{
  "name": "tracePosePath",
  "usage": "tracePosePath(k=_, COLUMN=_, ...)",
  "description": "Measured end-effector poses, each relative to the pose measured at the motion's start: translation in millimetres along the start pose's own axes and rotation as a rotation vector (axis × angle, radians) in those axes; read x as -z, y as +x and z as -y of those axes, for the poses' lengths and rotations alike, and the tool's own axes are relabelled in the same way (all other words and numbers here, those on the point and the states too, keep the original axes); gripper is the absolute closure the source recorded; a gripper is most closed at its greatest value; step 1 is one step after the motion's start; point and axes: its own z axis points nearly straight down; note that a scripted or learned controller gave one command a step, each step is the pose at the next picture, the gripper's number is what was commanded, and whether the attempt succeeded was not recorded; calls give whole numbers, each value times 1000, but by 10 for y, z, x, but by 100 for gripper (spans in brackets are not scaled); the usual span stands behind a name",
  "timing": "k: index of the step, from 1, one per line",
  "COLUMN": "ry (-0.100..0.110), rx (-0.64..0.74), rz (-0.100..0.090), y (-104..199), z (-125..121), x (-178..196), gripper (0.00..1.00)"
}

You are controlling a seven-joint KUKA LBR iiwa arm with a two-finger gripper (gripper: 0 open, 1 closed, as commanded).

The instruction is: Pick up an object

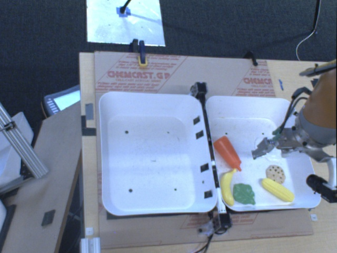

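The right bin holds an orange carrot near its left wall, a yellow banana below it, a green leafy piece, a round cookie and a yellow corn cob. My gripper hangs over the middle of this bin, right of the carrot and just above the cookie. Nothing shows between its fingers.
The left bin lies beside the right one, with a black-clipped divider between them. The arm's grey and orange body covers the right bin's right side. A cardboard sheet lies under both bins.
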Motion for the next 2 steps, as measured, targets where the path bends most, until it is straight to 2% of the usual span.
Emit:
tracePosePath(k=1, ry=-9, rx=6, rz=2, y=353, z=-939, x=165, gripper=0)
tracePosePath(k=2, ry=-1, rx=-1, rz=-1, y=489, z=-386, x=522, gripper=0)
